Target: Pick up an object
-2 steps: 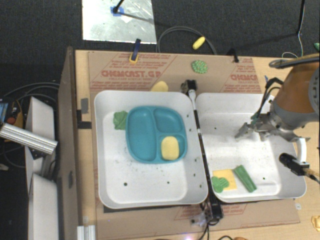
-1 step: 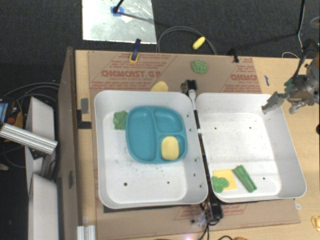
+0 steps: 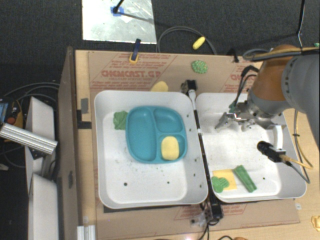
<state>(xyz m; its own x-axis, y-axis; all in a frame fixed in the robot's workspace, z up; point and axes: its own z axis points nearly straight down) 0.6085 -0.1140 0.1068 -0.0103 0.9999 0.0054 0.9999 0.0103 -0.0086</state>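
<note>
Overhead, the gripper (image 3: pixel 231 120) is being held above the right bin's (image 3: pixel 290 184) upper half, fingers spread, nothing gripped. Near that bin's front edge, a green stick (image 3: pixel 245 178) is being left beside a yellow block (image 3: pixel 226 178).

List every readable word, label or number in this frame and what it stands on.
"CHEMCAST GP", in red, on the brown board behind the left bin.
More red print on the same board behind the right bin, partly hidden by the arm: unreadable.
Faint red print on the board's front edge: too small to read.
</note>
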